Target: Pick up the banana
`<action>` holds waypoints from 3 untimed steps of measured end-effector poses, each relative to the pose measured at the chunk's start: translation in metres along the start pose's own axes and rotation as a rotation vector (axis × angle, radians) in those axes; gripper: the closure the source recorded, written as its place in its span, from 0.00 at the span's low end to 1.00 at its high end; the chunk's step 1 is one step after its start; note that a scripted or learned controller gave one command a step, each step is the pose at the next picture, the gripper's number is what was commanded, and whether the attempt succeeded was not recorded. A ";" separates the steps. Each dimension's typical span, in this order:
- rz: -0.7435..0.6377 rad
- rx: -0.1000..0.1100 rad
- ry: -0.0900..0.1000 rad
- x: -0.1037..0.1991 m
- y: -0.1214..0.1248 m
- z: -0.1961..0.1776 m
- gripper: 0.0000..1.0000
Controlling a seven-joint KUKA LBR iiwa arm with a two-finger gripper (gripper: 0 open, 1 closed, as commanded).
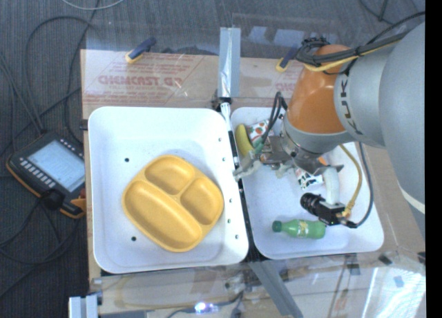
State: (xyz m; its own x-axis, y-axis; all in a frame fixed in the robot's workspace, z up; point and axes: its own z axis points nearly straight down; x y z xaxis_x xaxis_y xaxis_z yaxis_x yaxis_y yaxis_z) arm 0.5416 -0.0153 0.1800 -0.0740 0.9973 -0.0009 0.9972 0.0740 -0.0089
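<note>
The banana [243, 141] lies along the left wall of the right bin [314, 244], yellow with a dark tip, partly covered by the arm. My gripper [268, 154] hangs low over that bin's upper left part, just to the right of the banana. Its fingers are hidden under the wrist, and nothing can be seen held.
A yellow divided plate [174, 202] sits in the left bin [117, 130]. In the right bin lie a green bottle [299, 228] near the front and a small printed packet [309, 179] under the arm. A colourful item [258, 130] rests beside the banana. The metal divider post [228, 61] stands behind the bins.
</note>
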 end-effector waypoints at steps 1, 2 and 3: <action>-0.019 -0.014 0.024 -0.035 0.016 0.038 0.00; -0.203 0.031 0.052 -0.047 0.042 0.041 0.00; -0.293 0.072 0.056 -0.045 0.066 0.039 0.00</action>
State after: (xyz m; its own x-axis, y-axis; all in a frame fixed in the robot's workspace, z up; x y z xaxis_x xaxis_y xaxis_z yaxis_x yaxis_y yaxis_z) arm 0.6104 -0.0550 0.1407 -0.3554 0.9323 0.0671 0.9303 0.3598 -0.0718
